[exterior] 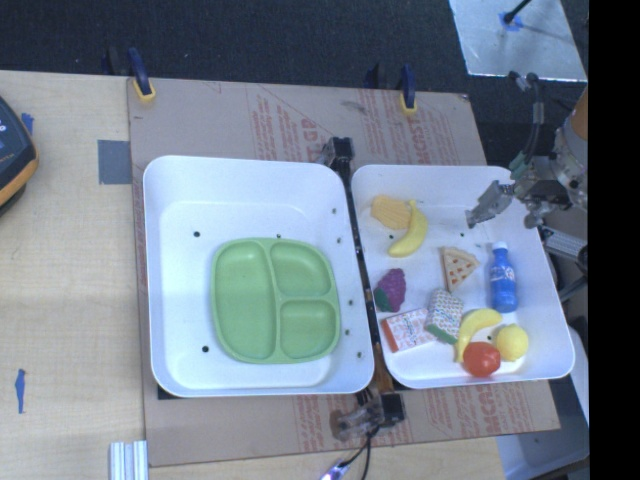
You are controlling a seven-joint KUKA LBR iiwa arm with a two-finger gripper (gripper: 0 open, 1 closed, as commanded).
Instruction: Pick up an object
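Note:
The right bin (560,313) holds several toy foods. A yellow banana (411,235) lies against a yellow corn piece (390,210) at the bin's back left. A pizza slice (457,266) and a blue bottle (502,278) lie in the middle. Purple grapes (391,288) sit by the left wall. A red-and-white packet (405,329), a checkered block (445,313), a second banana (475,324), a red tomato (481,359) and a lemon (511,341) crowd the front. My gripper (487,208) hangs over the bin's back right, above and behind the bottle, holding nothing I can see.
The left bin (175,198) holds a green divided plate (274,300). Blue clamps (141,76) pin the cardboard at the back. A black-and-orange device (12,153) sits at the far left of the bench.

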